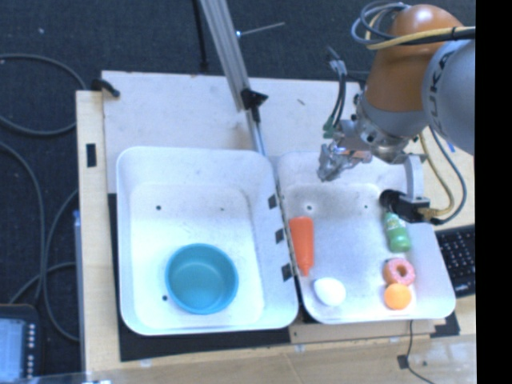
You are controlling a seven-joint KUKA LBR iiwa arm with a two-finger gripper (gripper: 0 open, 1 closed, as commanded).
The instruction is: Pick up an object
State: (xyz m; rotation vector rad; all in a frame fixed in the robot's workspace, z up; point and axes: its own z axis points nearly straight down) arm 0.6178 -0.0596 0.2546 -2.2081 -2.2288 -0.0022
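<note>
Jaw state on the gripper (332, 165) cannot be told from this vantage; the metal tip is small and blurred, hanging over the far-left corner of the right bin (360, 198) with no object seen in it; noted as unconfirmed.

Arm (416, 62), grey with an orange band, reaches in from the right and stands over the far edge of that bin; cables loop around it. Bench (160, 110) carries both bins side by side, touching along their inner rims. Left bin (144, 174) holds a blue bowl (202, 278), upright, toward its near side.

Right bin contents, all well apart from the gripper: an orange carrot-shaped piece (302, 244) lying along the left wall; a green bottle (397, 234) at the right side, lying tilted, its dark cap pointing far; a pink ring doughnut (398, 272) just near of the bottle; an orange ball (398, 296) touching the doughnut on its near side; a white egg-shaped object (329, 291) near the carrot's near end.
</note>
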